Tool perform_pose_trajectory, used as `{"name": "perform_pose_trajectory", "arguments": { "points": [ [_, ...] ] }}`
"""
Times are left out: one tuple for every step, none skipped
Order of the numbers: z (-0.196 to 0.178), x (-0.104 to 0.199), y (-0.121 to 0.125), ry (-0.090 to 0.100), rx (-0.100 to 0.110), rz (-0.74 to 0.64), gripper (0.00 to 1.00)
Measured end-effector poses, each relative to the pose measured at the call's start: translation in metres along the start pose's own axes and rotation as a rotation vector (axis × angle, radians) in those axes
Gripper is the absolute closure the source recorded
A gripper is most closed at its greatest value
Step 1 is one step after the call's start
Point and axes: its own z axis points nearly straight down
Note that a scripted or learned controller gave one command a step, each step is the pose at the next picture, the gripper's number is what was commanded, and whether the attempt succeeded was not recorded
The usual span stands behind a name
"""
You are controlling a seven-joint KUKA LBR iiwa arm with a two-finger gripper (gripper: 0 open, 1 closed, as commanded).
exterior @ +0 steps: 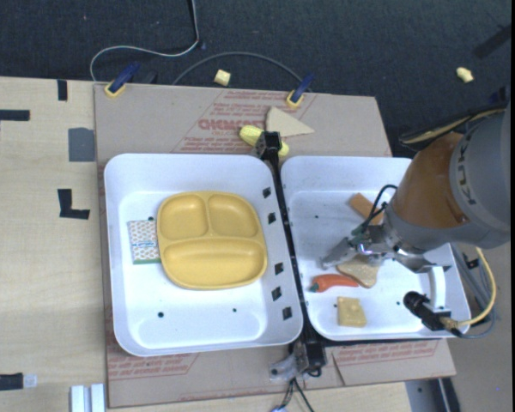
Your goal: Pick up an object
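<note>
Metal end effector (348, 252) above beige wedge (359, 271)

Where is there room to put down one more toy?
The left bin has bare floor below the yellow plate, along its front wall. The right bin is crowded around the tool: bread, orange stick, cheese cube.

Glossy yellow plastic tray (212, 240); smooth white plastic bins (120, 230); cardboard underlay (343, 118).
</note>
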Motion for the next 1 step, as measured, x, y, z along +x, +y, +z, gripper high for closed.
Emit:
{"name": "perform_pose_trajectory", "arguments": {
  "points": [
    [-0.0194,0.0033,0.0030,0.005,-0.004,-0.005,1.00]
  ]
}}
